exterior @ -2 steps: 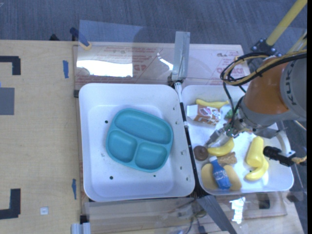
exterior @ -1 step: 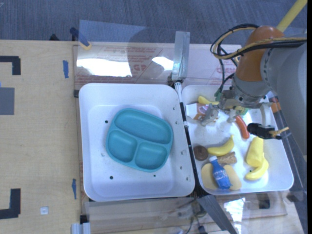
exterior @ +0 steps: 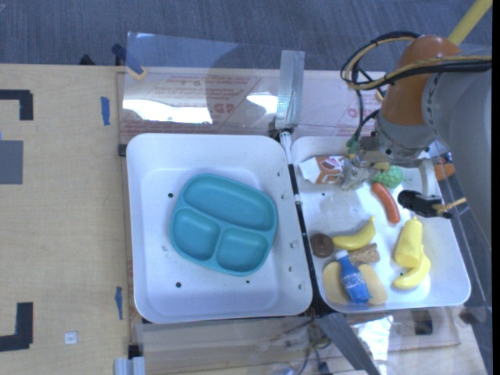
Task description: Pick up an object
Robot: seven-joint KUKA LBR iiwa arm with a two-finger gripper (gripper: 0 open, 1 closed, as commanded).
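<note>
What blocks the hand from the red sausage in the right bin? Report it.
Nothing visible does. The hand hangs at the far end of the right bin, with the red sausage just beside it toward the near side. A green item lies alongside the sausage's far end and could crowd a grasp there.

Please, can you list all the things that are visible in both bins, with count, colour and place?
left bin: 1, white, left half of bench
divided plate: 1, teal, centre of left bin
right bin: 1, white, right half
bananas: 2, yellow, middle and right side of right bin
hot dog: 1, red, upper part
brown round item: 1, left edge
blue bottle: 1, lower left, on pale item
wrapper: 1, white-brown, top left
gripper: 1, grey, over top of right bin
</note>
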